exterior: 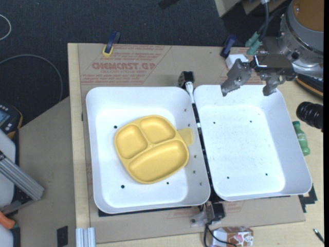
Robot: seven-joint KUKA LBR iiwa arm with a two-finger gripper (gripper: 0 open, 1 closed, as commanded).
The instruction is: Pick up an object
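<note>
- We see the gripper (249, 82) above the far rim of the right bin (288, 187), its two fingers spread wide apart with bare air between them; it has hold of nothing.
- One finger (234, 80) hangs over the bin's far left corner, the other (271, 84) further right along the same rim (both are grey and point down toward the bin).
- Behind the fingers the wrist (303, 30) rises to the upper right, where we make out the orange band (311, 4) at the picture's top corner.
- The right bin's floor shows a few small dark dots and faint speckling.
- The tray (150, 148), yellow with three compartments, lies flat in the left bin (97, 138), near its middle and well apart from the gripper.
- A small yellow tab sticks out from the tray's right edge, toward the wall shared by the bins.
- The two bins sit touching side by side on a cardboard sheet (128, 63) with red print.
- A green object (302, 138) lies just beside the right bin's right rim; we cannot tell what it is.
</note>
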